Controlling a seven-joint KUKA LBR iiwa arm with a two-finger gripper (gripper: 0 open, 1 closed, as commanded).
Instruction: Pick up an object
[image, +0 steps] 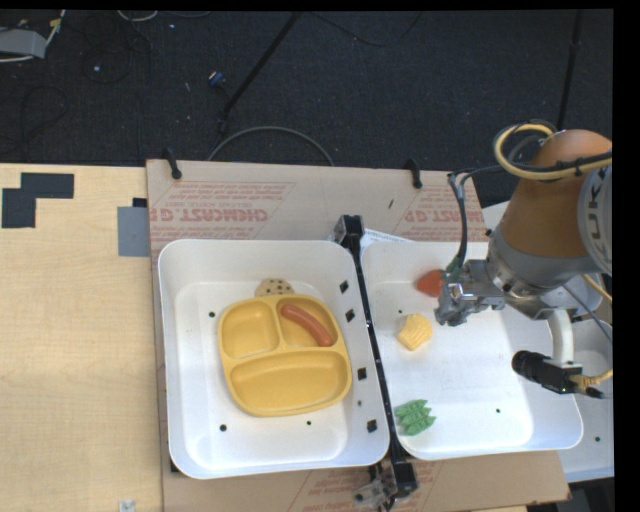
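- My gripper (450, 305) hangs low over the right bin (500, 425), near its back left part. From this slanted view I cannot tell how it is set, and I see nothing held in it.
- Just beside it, toward the back, lies a red piece (430, 283), partly hidden by my own hardware. Whether I touch it cannot be read from here.
- A yellow corn piece (415, 331) lies near, to the front left, apart from me. A green piece (415, 416) lies well apart, at the front left of this bin.
- Risk: I sit between the red piece and the corn, over bare floor. Judged from this, a close here catches nothing.
- Risk: the red piece is small and low. A descent slightly off could nudge it aside rather than trap it.
- Risk: the corn looks rounded. A grip off its middle could let it roll or squirt out.
- Risk: the divider (365, 330) between the bins is near the corn. A push that way could wedge it against the wall.
- The left bin (190, 400) holds a yellow tray (285, 385) with a sausage (308, 323) in one back compartment. A speckled piece (275, 287) lies behind the tray, touching its rim. All are well apart from me.
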